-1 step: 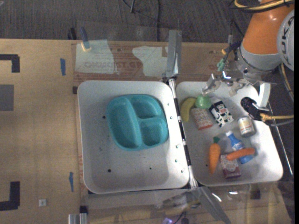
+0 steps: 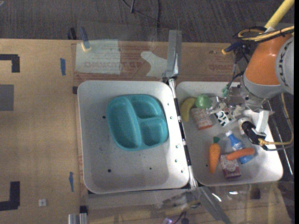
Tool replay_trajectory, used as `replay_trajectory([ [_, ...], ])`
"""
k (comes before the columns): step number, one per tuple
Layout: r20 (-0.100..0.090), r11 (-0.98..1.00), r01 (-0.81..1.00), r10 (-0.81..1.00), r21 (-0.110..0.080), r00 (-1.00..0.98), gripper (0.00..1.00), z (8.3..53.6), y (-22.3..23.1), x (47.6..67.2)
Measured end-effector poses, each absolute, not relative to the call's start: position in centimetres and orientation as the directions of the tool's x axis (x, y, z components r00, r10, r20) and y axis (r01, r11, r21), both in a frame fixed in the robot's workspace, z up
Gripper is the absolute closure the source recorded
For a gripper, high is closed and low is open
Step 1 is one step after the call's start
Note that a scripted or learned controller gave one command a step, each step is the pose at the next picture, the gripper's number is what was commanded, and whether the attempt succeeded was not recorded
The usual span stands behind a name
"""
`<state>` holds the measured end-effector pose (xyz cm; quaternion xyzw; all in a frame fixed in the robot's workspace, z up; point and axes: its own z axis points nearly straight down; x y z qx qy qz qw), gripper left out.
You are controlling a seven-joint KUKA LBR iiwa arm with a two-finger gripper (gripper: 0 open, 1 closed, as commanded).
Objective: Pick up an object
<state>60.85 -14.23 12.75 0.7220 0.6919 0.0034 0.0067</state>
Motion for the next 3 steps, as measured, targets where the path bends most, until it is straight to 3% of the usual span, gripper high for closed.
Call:
replay_trajectory([
  [1, -0.011, -0.162, 0.985, 0.987, 0.062, 0.163, 0.0, 11.6, -12.0, 59.3],
  [2, -0.015, -0.166, 0.984, 0.986, 0.066, 0.167, 1.0, 12.8, -12.3, 59.4],
  [3, -0.015, -0.165, 0.984, 0.986, 0.063, 0.167, 0.0, 12.7, -12.3, 59.3],
])
